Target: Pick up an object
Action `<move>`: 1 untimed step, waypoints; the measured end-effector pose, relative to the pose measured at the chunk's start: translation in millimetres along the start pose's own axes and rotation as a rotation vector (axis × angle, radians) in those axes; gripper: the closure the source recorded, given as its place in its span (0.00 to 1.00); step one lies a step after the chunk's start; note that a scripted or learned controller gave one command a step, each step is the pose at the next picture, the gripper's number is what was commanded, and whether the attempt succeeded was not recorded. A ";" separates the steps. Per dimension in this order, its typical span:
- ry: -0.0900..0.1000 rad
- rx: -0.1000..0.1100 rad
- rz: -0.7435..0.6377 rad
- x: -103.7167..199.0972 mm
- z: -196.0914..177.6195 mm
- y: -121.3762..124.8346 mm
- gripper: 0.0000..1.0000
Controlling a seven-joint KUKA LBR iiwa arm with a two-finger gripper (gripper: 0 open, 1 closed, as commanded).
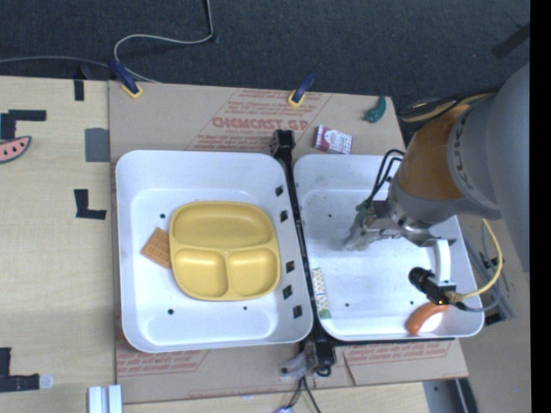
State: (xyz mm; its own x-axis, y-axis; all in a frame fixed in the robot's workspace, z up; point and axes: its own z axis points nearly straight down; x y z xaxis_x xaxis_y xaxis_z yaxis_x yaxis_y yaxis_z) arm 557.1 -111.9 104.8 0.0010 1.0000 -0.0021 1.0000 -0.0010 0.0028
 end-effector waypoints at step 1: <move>0.001 0.001 -0.001 0.5 -9.1 0.0 1.00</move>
State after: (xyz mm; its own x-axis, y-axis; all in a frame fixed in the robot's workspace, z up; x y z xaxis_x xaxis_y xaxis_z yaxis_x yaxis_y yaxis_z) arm 557.1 -111.3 114.0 0.0003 1.0000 -0.0009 1.0000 -0.0003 0.0018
